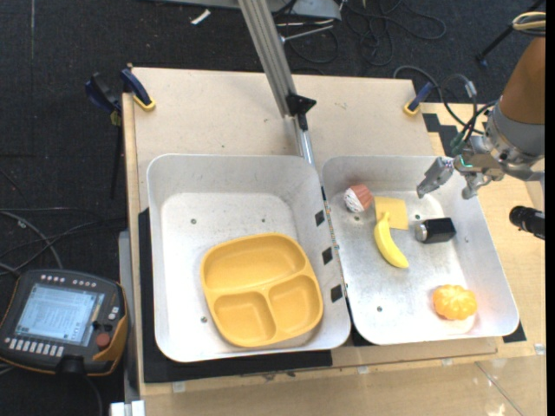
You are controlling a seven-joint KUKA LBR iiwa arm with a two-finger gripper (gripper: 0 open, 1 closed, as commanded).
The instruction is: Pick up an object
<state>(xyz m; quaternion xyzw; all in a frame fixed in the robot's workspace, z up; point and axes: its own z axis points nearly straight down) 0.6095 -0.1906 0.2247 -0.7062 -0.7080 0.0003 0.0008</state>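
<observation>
Grey-fingered gripper (450,180) hovering at upper right rim of right bin (486,315), fingers spread wide, nothing between them. Nearest candidate: black cylinder (434,230) just below and slightly left, on bin floor. Banana (389,243) and yellow block (391,212) further left; orange (454,302) well below. Risk: cylinder likely rolls off under a finger if descent lands off-centre. Height above floor probably moderate, hard to judge from this slant.

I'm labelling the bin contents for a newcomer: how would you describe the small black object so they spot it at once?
Look in the right-hand bin, toward its far right side. There, beside the yellow block and just right of the banana, lies a small black cylinder on its side. It is the sole dark item among yellow, orange and red-white ones.
</observation>
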